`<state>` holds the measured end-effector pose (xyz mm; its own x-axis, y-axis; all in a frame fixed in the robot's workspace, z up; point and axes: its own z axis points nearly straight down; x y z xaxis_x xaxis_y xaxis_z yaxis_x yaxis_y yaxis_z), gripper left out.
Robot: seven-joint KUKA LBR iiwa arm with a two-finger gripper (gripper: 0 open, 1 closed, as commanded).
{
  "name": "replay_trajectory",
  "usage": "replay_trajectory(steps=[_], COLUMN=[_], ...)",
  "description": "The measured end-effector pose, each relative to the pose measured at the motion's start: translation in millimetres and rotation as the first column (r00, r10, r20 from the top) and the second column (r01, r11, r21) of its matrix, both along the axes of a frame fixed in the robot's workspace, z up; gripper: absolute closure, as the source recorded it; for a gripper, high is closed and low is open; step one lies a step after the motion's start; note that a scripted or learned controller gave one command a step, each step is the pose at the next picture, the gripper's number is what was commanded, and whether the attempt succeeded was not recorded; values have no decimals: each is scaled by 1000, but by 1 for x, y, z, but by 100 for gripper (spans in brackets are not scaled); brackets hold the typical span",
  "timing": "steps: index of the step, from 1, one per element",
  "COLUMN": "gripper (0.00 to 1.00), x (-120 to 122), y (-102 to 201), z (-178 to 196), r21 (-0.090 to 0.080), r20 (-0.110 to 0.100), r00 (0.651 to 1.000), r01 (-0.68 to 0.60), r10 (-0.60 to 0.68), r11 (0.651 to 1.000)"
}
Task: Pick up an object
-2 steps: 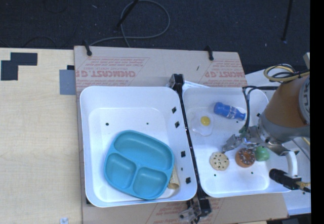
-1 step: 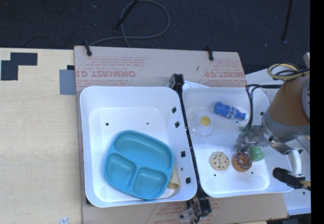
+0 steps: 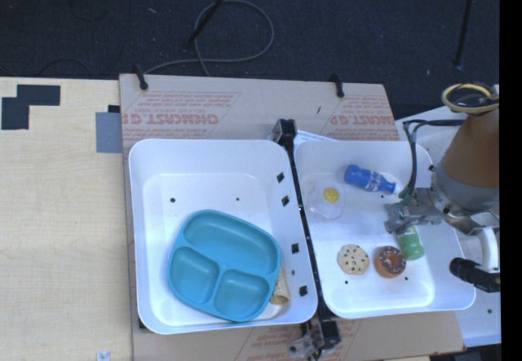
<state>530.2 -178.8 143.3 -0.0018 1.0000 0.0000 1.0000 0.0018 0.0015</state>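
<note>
Two white bins sit side by side on a cardboard sheet laid over the table (image 3: 57,221). The left bin (image 3: 163,164) holds a blue tray (image 3: 224,263) with three compartments, lying flat and tilted a little toward the near right corner. A tan object (image 3: 280,289) peeks out from under the tray's right edge; what it is cannot be told.

The right bin (image 3: 367,302) holds the small things. A blue bottle (image 3: 369,178) lies on its side near the far wall. To its left, a small yellow piece (image 3: 330,195) rests inside a clear cup (image 3: 326,204). Nearer the front, a cookie (image 3: 353,259) and a donut (image 3: 390,261) lie just beside each other, apart by a narrow gap. A green object (image 3: 410,244) lies just right of the donut and a bit farther back.

The arm (image 3: 473,156) reaches in from the right, its orange band above the wrist. The hand (image 3: 405,219) hangs low over the right side of the right bin, directly above the green object's upper end and close to or touching it. Whether the hand is wide or narrow cannot be told, nor whether it grips the green object.
</note>
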Motion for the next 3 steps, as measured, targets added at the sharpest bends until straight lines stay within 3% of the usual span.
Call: replay_trajectory(steps=[2, 3], gripper=[100, 100], x=[-1, 8], y=[7, 52], z=[103, 106], r21=[-1, 2], r20=[1, -2], r00=[1000, 1000], r01=[0, -2], r10=[0, 2], r11=[1000, 1000])
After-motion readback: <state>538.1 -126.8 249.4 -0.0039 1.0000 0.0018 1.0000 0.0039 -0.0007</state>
